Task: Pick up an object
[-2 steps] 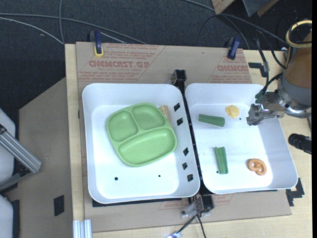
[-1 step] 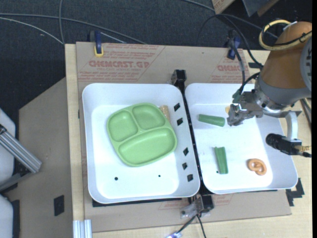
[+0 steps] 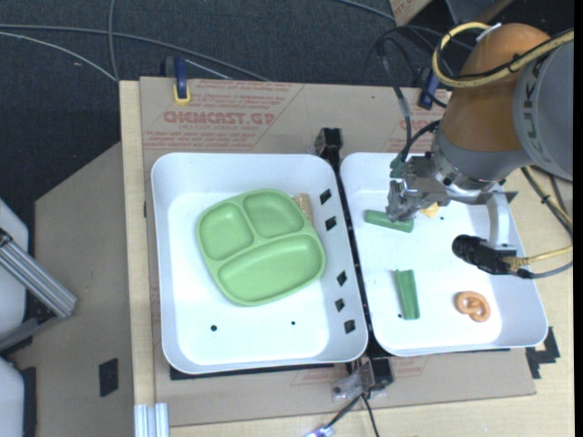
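My gripper point(image 3: 399, 209) hangs low over the upper left part of the right bin point(image 3: 519, 330). Its tip is right at a small flat green block point(image 3: 386, 219) that lies on the bin floor, partly hidden under the tip. Nearer the front of the same bin lies a green stick point(image 3: 406, 294), with an orange pretzel-shaped piece point(image 3: 473, 306) to its right. A green divided plate point(image 3: 262, 247) lies in the left bin point(image 3: 173, 244), and a small tan piece point(image 3: 303, 207) peeks out at the plate's far right rim.
The grey arm with its orange band point(image 3: 496, 71) covers the right bin's far right corner. A black fitting with a yellow cable point(image 3: 481, 253) sticks out over the bin's right side. A black divider with clips point(image 3: 339, 235) runs between the bins.
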`<action>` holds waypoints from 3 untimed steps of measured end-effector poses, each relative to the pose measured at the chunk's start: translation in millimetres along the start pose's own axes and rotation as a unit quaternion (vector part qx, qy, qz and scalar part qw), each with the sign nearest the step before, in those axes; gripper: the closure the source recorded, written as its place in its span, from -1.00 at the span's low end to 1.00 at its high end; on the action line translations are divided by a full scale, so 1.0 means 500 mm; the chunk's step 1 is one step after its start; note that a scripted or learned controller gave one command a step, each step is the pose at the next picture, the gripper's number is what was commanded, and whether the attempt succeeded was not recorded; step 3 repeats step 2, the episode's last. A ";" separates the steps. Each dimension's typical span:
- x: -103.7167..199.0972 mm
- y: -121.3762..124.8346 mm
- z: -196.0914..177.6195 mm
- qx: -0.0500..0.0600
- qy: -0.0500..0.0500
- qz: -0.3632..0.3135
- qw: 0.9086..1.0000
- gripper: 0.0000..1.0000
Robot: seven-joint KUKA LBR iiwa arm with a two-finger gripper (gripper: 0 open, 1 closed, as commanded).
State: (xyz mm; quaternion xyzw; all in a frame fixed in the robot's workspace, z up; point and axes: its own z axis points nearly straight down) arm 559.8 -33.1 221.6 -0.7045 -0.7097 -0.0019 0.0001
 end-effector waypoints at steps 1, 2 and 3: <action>0.092 0.012 -0.011 0.000 0.000 0.001 1.000 1.00; 0.216 0.041 0.003 0.001 0.000 0.000 1.000 1.00; 0.216 0.041 0.003 0.001 0.000 0.000 1.000 1.00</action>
